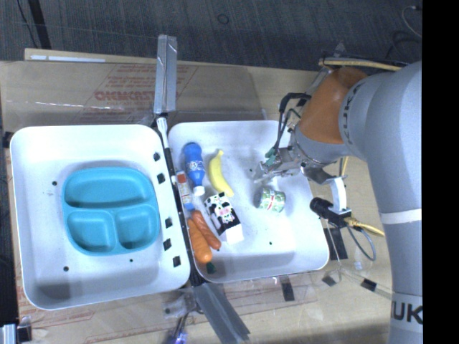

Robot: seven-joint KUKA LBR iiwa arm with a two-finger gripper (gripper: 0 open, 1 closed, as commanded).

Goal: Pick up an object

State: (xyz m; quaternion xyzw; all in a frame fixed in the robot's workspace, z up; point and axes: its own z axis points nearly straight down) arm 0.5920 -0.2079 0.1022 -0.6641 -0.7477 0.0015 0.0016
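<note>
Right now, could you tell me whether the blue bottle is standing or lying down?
Lying down: the blue bottle rests lengthwise on the right bin's floor beside the banana.

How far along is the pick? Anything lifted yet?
Done: the gripper is over the right bin. In hand: nothing visibly lifted; it hovers just above the small green can, which lies on the bin floor. Left: grasp and lift. Banana, carrot and bottle lie untouched.
</note>
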